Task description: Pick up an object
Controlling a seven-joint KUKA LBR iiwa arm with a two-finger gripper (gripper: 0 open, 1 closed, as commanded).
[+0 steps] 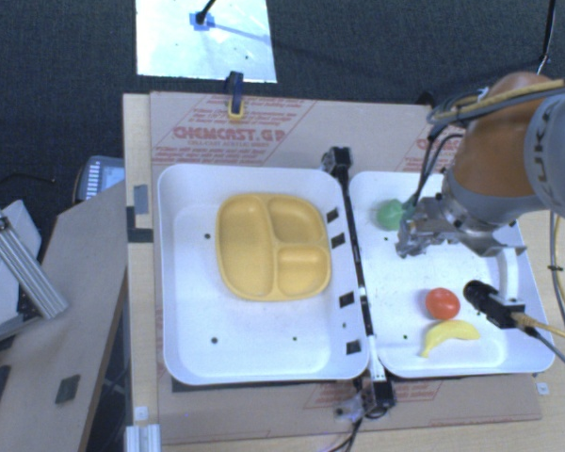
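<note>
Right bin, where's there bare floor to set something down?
In the right white bin, bare floor lies along the near-left, between the centre divider and the yellow banana. It is crowded toward the far right: gripper, green ball, red tomato. The left white bin has bare margins around the yellow divided tray.

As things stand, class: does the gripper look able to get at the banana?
Probably yes. The banana lies bare near the front of the right bin, just below the tomato. The gripper hovers further back in that bin, beside the green ball, with bare floor between.
</note>
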